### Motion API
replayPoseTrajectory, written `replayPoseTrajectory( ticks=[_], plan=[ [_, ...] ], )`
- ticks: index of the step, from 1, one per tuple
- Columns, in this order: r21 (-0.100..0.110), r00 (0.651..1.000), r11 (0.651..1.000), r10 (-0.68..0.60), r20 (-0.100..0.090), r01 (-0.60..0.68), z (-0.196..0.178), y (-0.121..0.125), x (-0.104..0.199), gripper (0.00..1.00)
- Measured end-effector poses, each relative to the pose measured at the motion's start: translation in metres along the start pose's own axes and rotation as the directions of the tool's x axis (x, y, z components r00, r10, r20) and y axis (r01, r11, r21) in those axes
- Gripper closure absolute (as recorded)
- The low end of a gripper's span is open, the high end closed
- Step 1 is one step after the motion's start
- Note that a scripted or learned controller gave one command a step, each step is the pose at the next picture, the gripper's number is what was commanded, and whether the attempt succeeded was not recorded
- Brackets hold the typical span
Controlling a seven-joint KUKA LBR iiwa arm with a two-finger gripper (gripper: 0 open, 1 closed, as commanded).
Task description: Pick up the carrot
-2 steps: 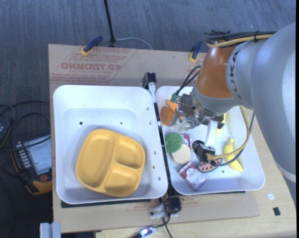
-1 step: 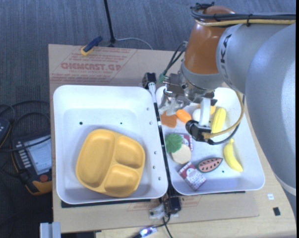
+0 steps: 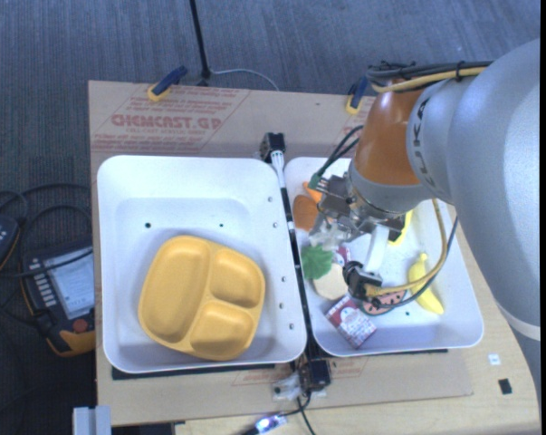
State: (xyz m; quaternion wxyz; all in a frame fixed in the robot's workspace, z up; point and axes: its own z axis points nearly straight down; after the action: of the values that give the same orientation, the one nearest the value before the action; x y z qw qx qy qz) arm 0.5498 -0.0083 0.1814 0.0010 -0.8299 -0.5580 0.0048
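The carrot (image 3: 303, 211) shows as an orange rounded piece at the left wall of the right bin (image 3: 454, 333), near its back. A green leafy bit (image 3: 318, 261) lies just in front of it, and I cannot tell whether the two are joined. My gripper (image 3: 330, 232) hangs low over the bin just right of the orange piece, between it and the green bit, and covers part of both. The grey arm with its orange band (image 3: 390, 143) comes in from the right above it.
The left bin (image 3: 128, 188) holds a yellow compartment plate (image 3: 203, 295). In the right bin lie a banana (image 3: 426, 288), a red and white packet (image 3: 352, 323), a beige round piece (image 3: 330, 285) and a pink spotted item (image 3: 387, 299). A black cable loops off the wrist.
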Motion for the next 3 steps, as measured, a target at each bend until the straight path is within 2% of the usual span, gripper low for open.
replayPoseTrajectory(
  ticks=[1,2,3],
  plan=[
    [-0.008,0.996,0.996,0.092,-0.01,-0.092,-0.084,0.019,0.102,1.0],
    [-0.006,0.998,0.998,0.07,0.0,-0.07,-0.077,0.081,0.077,1.0],
    [0.001,0.962,0.962,0.273,-0.002,-0.273,-0.064,0.032,0.07,1.0]
  ],
)
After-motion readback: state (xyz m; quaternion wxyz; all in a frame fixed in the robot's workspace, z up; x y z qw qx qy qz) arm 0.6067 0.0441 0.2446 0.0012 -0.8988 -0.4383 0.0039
